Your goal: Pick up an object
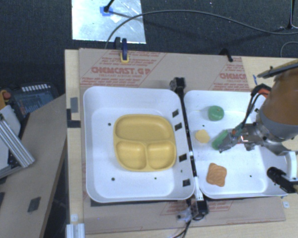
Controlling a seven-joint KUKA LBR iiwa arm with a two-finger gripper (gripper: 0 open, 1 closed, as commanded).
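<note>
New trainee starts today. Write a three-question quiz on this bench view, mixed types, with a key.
1. True or false: the yellow tray lies in the left bin.
2. Which item in the right bin is nearest the camera-side edge? A green disc B orange piece C pale yellow ball
3. Fill in: the gripper is at a ____ object.

Key: 1 true; 2 B; 3 green

A tray (141,143) lies in the left bin (97,182). The right bin (243,180) holds four objects, the gripper (228,139) among them.
</note>
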